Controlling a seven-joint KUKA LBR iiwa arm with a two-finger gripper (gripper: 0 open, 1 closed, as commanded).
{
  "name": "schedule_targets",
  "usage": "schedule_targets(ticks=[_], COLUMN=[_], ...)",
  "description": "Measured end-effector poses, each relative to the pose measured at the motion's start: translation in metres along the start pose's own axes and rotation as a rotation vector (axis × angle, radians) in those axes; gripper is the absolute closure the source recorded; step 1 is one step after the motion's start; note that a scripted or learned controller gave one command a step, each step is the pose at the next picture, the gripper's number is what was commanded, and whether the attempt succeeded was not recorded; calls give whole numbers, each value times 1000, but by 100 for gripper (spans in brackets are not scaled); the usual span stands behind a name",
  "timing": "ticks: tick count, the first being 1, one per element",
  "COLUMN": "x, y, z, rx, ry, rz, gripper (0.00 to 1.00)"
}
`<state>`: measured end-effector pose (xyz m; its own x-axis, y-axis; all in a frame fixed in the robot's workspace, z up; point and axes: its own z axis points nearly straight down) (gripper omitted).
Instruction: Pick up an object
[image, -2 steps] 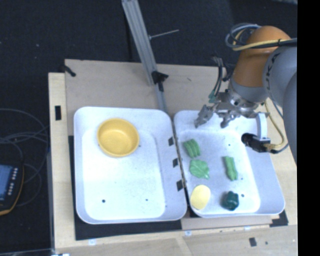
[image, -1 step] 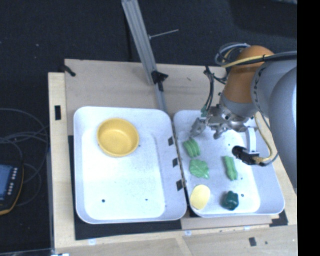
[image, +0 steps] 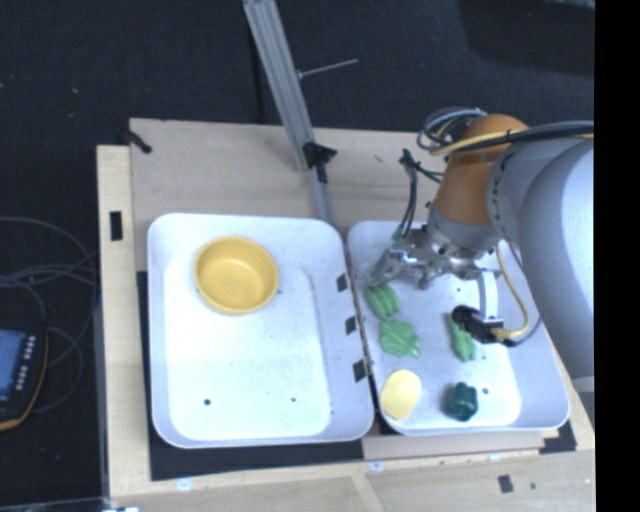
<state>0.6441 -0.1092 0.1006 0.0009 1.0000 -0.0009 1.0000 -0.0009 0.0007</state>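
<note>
My gripper (image: 403, 272) is low over the back left of the right bin (image: 535, 385), below the orange band of the arm. Its two fingers stand apart, open, with nothing between them. Just in front of it lies a light green piece (image: 381, 299), close to the left fingertip but not gripped. Further forward are a leafy green piece (image: 400, 338), a pale yellow round piece (image: 401, 394), a dark green piece (image: 461, 401) and a light green piece (image: 463, 345).
A yellow bowl (image: 236, 274) sits at the back of the left bin (image: 250, 400). A black cable end (image: 470, 322) hangs from the arm over the right bin. A grey metal post (image: 290, 100) rises behind the bins.
</note>
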Motion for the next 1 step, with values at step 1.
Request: schedule_targets(ticks=[1], x=[0], y=[1], z=[-11], rx=[-2], ry=[1], rz=[1], gripper=[100])
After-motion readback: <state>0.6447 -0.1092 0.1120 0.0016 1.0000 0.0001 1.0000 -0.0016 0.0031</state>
